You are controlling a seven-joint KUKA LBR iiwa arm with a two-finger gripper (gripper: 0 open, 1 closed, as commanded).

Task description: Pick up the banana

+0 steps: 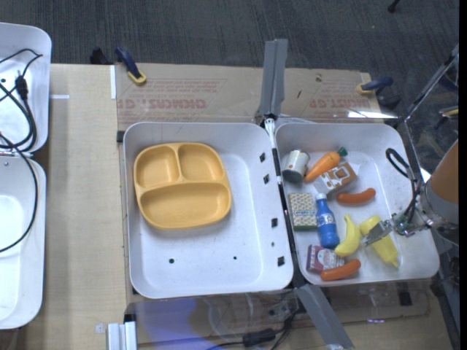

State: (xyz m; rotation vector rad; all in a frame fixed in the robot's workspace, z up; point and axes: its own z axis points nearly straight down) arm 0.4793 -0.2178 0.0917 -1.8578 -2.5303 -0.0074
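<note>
Reaching in from the right, the hand point(379, 230) sits low in the right bin point(406, 268), its metal fingers pointing toward the bin's middle. How far those fingers are spread I cannot tell; they are small and run together against the yellow things around them, and nothing can be made out clamped between them.

Just ahead of the hand, close enough that it may be touching, lies the banana point(350, 236), curved, its upper end toward the blue bottle point(326, 223) that lies just beyond it. Right beside the hand, on its near side, is a yellow squeeze bottle point(387, 249) (easily confused with the fruit by colour alone). Farther ahead and nearer the front wall are a small maroon packet point(317, 257) and a sausage point(340, 270). Beyond the banana on the far side sit a second sausage point(356, 195), a carrot point(323, 164), a brown carton point(338, 177), a tin can point(295, 165) and a green box point(301, 210).

Everything is piled loosely in one bin, presumably so the arm must single out one item from clutter; the left bin point(146, 268), well beyond the hand, carries just a yellow divided plate point(182, 184).

My reading is that the approach is at its end and the grasp itself is in question. Crowding is the risk: the fingers could close on the squeeze bottle or nudge the banana against the blue bottle.
</note>
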